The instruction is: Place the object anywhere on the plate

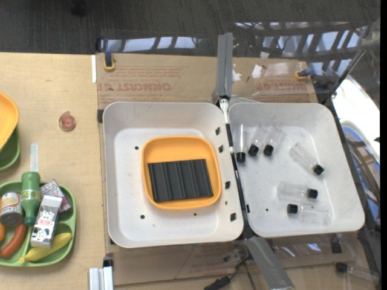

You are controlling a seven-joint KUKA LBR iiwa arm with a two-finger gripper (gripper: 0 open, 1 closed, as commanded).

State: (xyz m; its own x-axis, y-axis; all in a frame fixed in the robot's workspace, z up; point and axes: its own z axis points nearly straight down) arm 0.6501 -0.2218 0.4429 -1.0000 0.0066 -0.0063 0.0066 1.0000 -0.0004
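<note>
An orange-yellow plate [181, 150] with a dark ribbed insert [181, 179] lies in the middle of the left white bin [121, 132]. The right white bin [338, 138] holds several clear vials with black caps: three [254, 142] lie close together near its upper left, one [306, 159] lies tilted at the right, and two [299, 200] lie near its front.
A green tray [63, 246] of toy food sits on the wooden table at the lower left, with a yellow bowl [7, 119] above it. A small pink disc [67, 121] lies left of the bins. Brown cardboard [157, 80] lies under and behind the bins.
</note>
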